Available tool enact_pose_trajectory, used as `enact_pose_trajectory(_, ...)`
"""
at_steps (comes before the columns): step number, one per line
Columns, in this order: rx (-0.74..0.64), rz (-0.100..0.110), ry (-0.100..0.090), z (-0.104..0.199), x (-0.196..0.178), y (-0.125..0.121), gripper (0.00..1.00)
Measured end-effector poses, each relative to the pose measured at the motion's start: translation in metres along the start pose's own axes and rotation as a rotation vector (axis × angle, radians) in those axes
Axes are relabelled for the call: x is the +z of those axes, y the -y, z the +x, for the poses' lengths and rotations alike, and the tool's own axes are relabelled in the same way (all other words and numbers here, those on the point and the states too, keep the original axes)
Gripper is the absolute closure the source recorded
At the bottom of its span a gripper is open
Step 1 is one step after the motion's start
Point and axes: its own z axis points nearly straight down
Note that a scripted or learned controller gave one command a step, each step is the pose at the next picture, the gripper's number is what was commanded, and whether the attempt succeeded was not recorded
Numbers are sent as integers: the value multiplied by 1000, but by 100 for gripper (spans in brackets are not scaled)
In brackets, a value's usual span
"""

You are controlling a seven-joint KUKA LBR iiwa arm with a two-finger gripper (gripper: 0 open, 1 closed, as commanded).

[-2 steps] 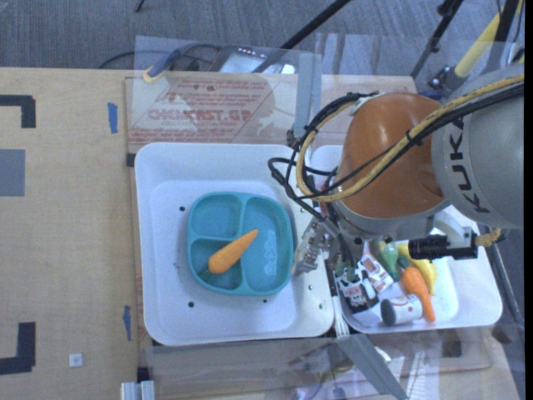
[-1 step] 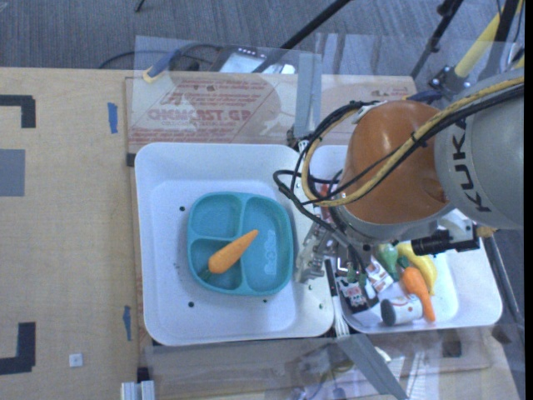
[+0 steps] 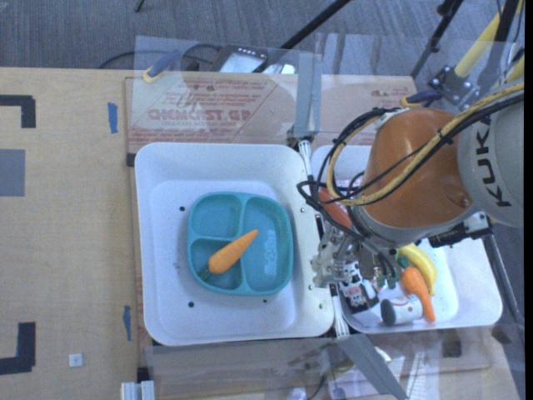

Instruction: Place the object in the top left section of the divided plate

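Two bins sat side by side. We saw a carrot lying across the ridges of the plate in the left bin, well inside its rim. Over the right bin hung the gripper; nearby lay a banana.

A broad orange band is seen on the arm, rounded and glossy. Beside it, a grey casing is marked with large black letters, of which "KU" can be read. Black and yellow cables are looped across the orange surface and bundled toward the gripper. The gripper is built of small metal parts, with dark and white fittings just below the band.
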Motion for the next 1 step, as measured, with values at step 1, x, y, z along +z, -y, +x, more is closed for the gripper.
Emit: enact_pose_trajectory(1,-234,0,0,-2,5,20,100)
